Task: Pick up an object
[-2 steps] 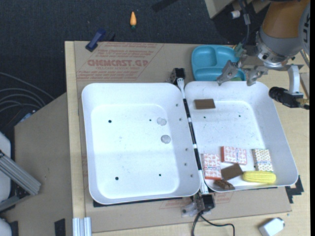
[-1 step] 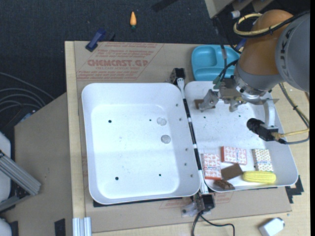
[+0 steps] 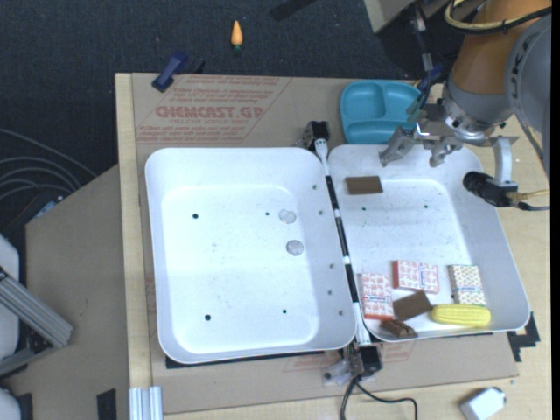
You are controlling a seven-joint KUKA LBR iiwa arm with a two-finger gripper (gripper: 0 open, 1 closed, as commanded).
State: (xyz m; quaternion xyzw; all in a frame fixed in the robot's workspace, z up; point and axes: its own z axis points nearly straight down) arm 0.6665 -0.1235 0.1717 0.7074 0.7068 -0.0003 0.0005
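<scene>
My gripper (image 3: 413,152) hangs over the far rim of the right bin (image 3: 490,234), open, with nothing between its fingers (image 3: 391,150). A flat brown rectangle (image 3: 363,185) lies just in front of it and to the left, apart from the fingers. Along the bin's near edge sit three small patterned boxes (image 3: 415,276), a brown block (image 3: 411,304), a yellow corn-like piece (image 3: 461,316) and a dark brown scrap (image 3: 398,328).
The left bin (image 3: 166,234) holds two small grey round marks (image 3: 291,232). A blue divided tray (image 3: 378,112) stands behind the right bin, close to the gripper. A black clamp (image 3: 316,133) sits at the bins' far junction.
</scene>
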